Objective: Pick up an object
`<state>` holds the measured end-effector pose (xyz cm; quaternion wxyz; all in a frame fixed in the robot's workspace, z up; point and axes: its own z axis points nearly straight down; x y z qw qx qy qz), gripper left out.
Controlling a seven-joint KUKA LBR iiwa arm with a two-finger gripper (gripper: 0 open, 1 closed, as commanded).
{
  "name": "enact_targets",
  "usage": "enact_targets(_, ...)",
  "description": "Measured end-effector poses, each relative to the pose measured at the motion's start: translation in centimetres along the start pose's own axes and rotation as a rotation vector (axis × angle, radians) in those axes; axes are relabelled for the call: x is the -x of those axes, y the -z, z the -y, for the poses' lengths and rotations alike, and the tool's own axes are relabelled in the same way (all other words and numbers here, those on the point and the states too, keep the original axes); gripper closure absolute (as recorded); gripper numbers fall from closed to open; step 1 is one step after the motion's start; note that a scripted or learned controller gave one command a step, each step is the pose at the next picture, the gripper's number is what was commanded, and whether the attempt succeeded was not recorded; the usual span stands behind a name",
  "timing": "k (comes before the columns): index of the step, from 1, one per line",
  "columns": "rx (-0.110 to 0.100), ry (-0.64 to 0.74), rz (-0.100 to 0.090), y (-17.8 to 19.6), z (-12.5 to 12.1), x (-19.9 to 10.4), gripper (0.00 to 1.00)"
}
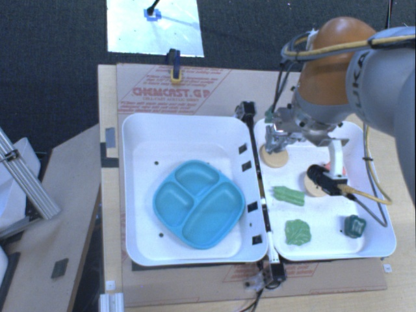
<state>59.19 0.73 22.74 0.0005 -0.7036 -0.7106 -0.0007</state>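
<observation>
My gripper (275,142) hangs low in the right bin (383,236), near its far left corner. It is right above a round tan disc (273,158), touching or almost touching its top. A second tan disc (313,188) lies near the middle of that bin, partly covered by the robot's own hardware. In front of it are a green oblong piece (288,195), a leafy green piece (298,231) and a small dark green object (355,225) at the front right.
The left bin (140,135) holds a blue divided plate (198,203) near its middle. A black-clipped divider (253,168) runs between the two bins. The arm's orange band and grey body overhang the right bin's far side.
</observation>
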Motion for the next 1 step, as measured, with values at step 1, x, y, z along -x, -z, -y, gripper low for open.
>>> enact_targets(1, 0.0, 0.0, 0.0, 0.93, 1.88, -5.38, 1.0)
